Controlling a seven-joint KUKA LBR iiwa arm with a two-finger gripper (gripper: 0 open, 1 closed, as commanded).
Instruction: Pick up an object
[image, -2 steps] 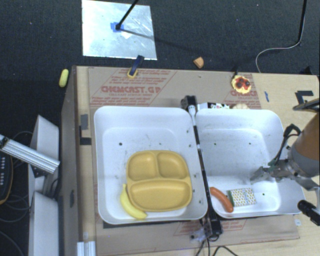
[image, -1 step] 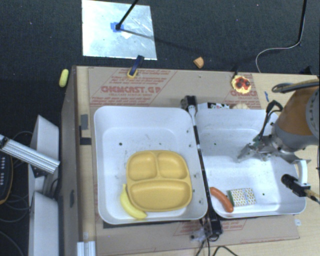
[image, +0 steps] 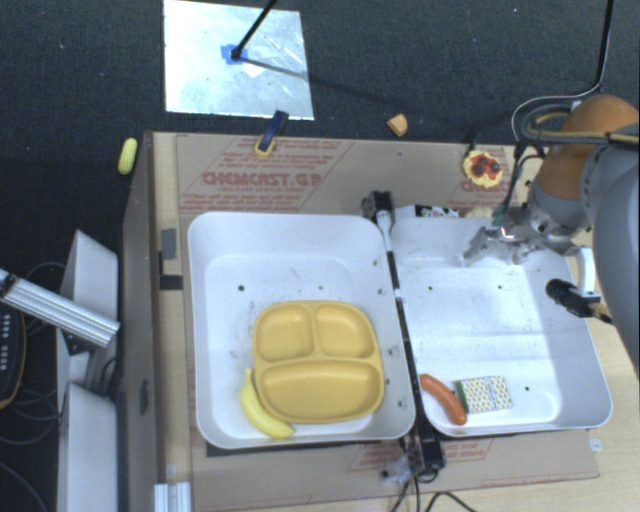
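The orange sausage (image: 443, 398) lay at the right bin's (image: 500, 300) near-left corner, long axis running ten to four, a patterned packet (image: 484, 393) just beside it. From your gripper (image: 497, 238) it sat towards seven o'clock, well apart. I couldn't tell the jaws' state.

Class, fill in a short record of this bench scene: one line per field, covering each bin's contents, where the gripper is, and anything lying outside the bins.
left bin: yellow divided plate, banana against its lower left edge
right bin: orange sausage and patterned sponge, side by side near the front wall
gripper: over the right bin's back right area, nothing seen between its fingers
outside bins: small pizza toy on the cardboard, yellow piece on the floor
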